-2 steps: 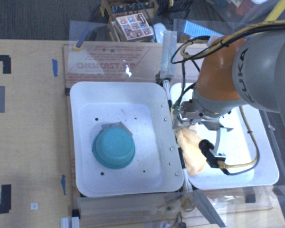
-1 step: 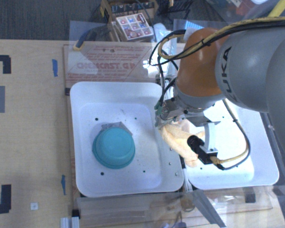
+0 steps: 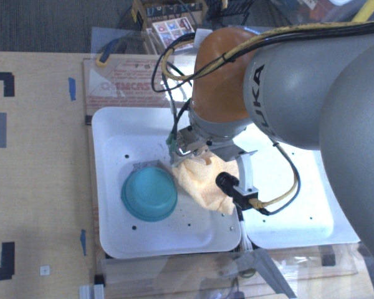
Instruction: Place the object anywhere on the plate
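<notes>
The arm (image 3: 287, 73) reached in from the right over the left bin (image 3: 112, 136) on the tabletop (image 3: 37, 167). Its wrist covered the jaws, so their state could not be determined. A crumpled yellow cloth (image 3: 202, 185) lay directly beneath, just beside a teal plate (image 3: 149, 193) in the same bin.
</notes>
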